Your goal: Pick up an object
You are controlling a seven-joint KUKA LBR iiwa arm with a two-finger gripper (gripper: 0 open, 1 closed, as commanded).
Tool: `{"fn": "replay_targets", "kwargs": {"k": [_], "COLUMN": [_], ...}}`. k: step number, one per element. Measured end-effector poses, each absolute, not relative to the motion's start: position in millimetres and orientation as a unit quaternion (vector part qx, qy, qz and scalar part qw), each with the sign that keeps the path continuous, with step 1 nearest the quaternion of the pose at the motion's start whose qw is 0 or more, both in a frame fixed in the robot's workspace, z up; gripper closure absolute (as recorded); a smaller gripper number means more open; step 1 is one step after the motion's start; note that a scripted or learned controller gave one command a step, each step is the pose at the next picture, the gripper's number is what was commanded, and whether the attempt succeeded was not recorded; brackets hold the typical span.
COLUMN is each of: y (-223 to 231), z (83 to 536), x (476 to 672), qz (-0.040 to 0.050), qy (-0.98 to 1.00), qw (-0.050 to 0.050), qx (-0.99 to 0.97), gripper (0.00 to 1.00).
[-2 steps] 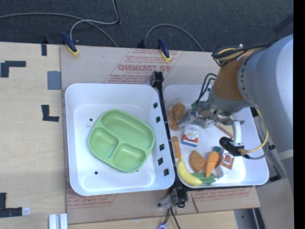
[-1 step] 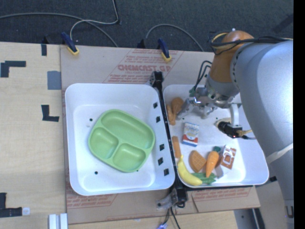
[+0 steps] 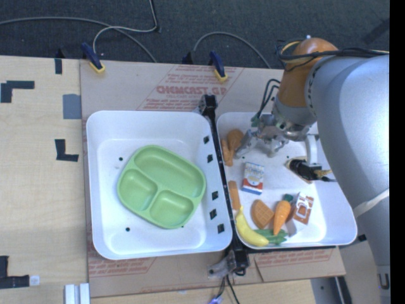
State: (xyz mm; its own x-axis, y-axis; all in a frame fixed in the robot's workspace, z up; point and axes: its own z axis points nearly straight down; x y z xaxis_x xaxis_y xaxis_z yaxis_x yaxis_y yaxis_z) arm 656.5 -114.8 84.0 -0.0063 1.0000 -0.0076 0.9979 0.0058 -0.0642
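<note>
Hanging low over the back of the right bin (image 3: 329, 233), the pincer (image 3: 266, 138) sits just beside a brown bread-like piece (image 3: 235, 139); whether its fingers are spread or pressed together I cannot tell. Nearer the front lie a small white carton (image 3: 253, 177), a carrot (image 3: 281, 214) and a banana (image 3: 250, 232). A green divided plate (image 3: 161, 185) rests in the left bin (image 3: 101, 170).
</note>
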Motion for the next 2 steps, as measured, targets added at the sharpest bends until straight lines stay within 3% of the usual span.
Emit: {"fn": "replay_targets", "kwargs": {"k": [1,2], "y": [-111.2,-111.8], "z": [84.7,84.6], "x": [655.0,656.3], "qz": [0.0270,0.0279], "qy": [-0.707,-0.708], "qw": [0.014,0.016], "qx": [-0.706,-0.706], "gripper": [0.00,0.00]}}
